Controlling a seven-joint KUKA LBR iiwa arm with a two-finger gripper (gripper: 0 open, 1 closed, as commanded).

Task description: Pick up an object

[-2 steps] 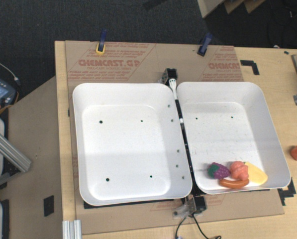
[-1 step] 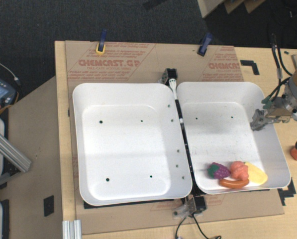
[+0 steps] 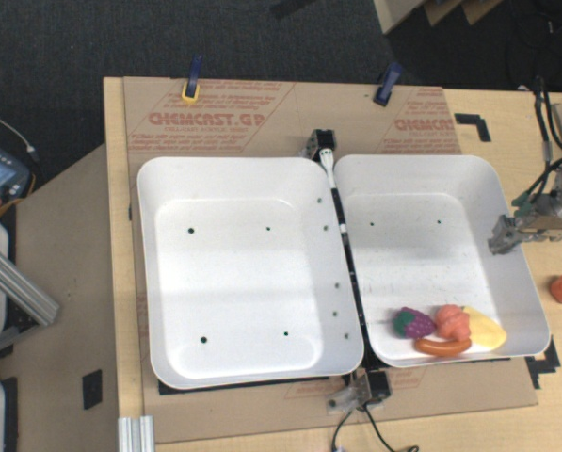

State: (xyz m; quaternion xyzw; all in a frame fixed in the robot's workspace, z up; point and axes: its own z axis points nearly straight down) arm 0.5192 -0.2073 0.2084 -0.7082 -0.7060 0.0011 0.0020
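Several toy foods lie bunched in the right bin's [image 3: 422,186] near right corner: a purple bunch of grapes [image 3: 414,323], an orange-red piece [image 3: 453,321], a yellow piece [image 3: 487,332] and an orange sausage shape [image 3: 442,347] in front of them. My gripper [image 3: 505,236] shows as a small grey metal part over the right bin's right rim, about halfway along it. It sits well back from the toys, with nothing seen in it.
The left bin [image 3: 233,262] lies beside the right one, with a black divider strip [image 3: 345,252] between them. Cables [image 3: 550,153] hang at the far right. A small orange item [image 3: 561,289] sits outside the right bin. Clamps [image 3: 192,85] hold the cardboard base.
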